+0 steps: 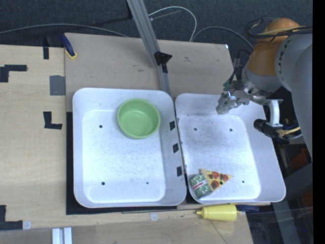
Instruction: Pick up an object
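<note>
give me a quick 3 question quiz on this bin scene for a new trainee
1. True or false: the green bowl sits in the left bin.
2. Which thing lies outside both bins, on the bench by the right bin's near edge? A) the pizza slice toy B) the yellow bottle C) the green bowl
3. Fill in: the gripper hangs over the right bin's ____ rim, far or near?

Key
1. True. The bowl is in the left bin's far half.
2. B. The yellow bottle lies on its side just past the rim.
3. Far. It is well away from the pizza slice toy in the near left corner.
</note>
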Tool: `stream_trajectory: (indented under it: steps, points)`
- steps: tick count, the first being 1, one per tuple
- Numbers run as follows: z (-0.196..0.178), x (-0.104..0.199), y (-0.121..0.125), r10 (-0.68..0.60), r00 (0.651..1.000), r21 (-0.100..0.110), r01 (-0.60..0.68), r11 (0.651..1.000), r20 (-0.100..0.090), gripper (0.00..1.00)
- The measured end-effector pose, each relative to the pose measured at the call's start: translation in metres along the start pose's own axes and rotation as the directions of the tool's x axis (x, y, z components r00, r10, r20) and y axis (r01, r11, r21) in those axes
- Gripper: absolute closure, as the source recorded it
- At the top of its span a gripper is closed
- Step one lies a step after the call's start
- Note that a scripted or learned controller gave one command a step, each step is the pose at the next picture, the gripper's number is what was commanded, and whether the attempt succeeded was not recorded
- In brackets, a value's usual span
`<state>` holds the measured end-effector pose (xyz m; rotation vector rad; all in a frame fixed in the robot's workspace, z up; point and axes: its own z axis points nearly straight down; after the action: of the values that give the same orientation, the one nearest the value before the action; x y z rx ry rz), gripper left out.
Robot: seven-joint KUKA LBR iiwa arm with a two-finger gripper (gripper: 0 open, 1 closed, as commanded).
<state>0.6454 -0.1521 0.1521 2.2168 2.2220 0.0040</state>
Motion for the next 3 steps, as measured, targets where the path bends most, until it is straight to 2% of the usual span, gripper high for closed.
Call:
stream_trajectory:
  steps: [1, 2, 3]
  points:
    - [-0.053, 0.0, 0.001, 0.0, 1.0, -0.001, 0.0, 1.0, 0.001, 1.0]
    - [-0.067, 0.054, -0.01, -0.004, 1.0, 0.004, 0.004, 1.0, -0.002, 1.0]
    - [-0.063, 0.115, -0.025, -0.005, 1.0, 0.007, 0.005, 1.0, -0.002, 1.0]
